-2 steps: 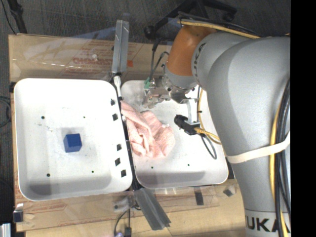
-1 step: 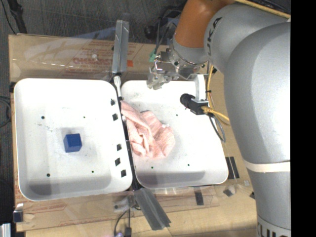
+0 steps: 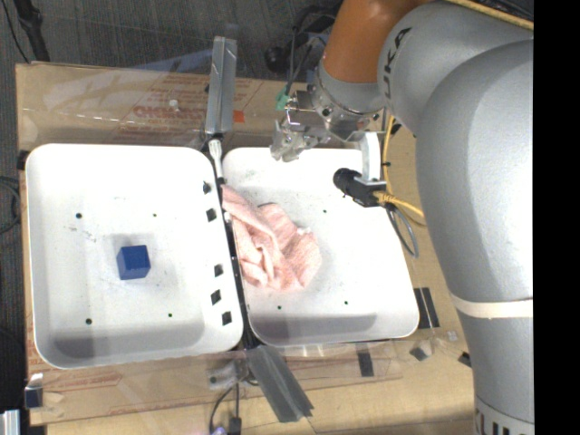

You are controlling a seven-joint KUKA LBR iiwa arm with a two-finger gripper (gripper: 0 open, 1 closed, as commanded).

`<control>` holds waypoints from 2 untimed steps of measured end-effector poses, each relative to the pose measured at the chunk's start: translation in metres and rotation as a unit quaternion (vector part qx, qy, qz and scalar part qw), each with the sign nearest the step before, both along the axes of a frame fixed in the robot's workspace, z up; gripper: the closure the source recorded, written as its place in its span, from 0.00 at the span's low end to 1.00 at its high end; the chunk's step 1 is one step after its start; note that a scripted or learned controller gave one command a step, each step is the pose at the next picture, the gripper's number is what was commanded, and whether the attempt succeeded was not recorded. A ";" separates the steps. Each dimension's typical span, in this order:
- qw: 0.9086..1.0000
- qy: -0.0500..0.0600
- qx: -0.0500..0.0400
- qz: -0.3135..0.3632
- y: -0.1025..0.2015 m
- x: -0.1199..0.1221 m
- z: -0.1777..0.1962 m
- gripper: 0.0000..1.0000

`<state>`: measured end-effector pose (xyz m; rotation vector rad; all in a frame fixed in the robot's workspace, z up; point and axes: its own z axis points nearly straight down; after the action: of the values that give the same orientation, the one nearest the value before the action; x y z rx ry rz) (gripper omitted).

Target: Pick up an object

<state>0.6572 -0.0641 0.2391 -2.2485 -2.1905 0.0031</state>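
A crumpled pink cloth (image 3: pixel 270 246) lies in the right bin (image 3: pixel 376 270), against its left wall. A small blue cube (image 3: pixel 133 261) sits in the left bin (image 3: pixel 54 234), left of its middle. My gripper (image 3: pixel 288 143) hangs over the far left corner of the right bin, well above and behind the cloth. Nothing shows between its fingers. The big grey arm with its orange band covers the right side of the view and hides part of the right bin's far edge.
A grey divider bar (image 3: pixel 220 89) stands at the back between the two bins. Black clips (image 3: pixel 217 270) line the shared wall. A yellow cable and black fitting (image 3: pixel 358 187) hang over the right bin's far right part.
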 end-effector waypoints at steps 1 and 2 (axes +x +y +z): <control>1.000 0.001 0.000 0.003 0.001 0.000 0.009 1.00; 0.996 -0.002 -0.001 0.090 -0.072 -0.001 0.094 1.00</control>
<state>0.6567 -0.1357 0.3334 -2.0443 -2.3866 0.0011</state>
